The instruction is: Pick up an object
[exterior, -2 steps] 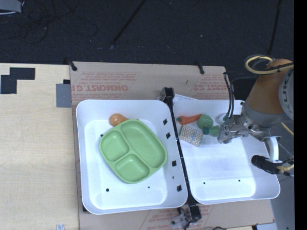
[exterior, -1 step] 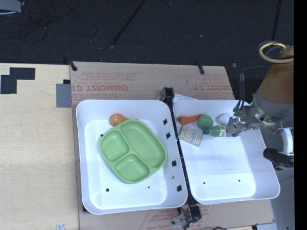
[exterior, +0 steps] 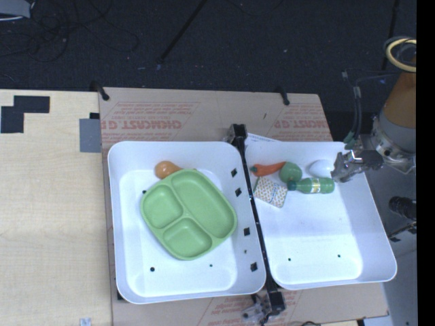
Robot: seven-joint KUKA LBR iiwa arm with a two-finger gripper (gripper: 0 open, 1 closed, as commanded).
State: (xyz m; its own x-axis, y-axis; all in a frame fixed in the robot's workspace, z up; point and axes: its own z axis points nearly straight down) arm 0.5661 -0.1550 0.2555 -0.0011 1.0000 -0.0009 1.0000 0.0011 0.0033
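We're in the approach step: the pincer [exterior: 345,166] hangs at the right bin's [exterior: 340,250] far right edge, nothing visibly in it and its opening too blurred to tell, so next we judge a short drop onto the green bottle [exterior: 314,185] just beside it.

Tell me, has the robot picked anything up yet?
Not yet, by the look of it. The gripper is low at the right bin's far right side, beside the green bottle and a white egg-like piece. Both lie in the bin, as do the carrot and the rest. The pickup itself is left to do.
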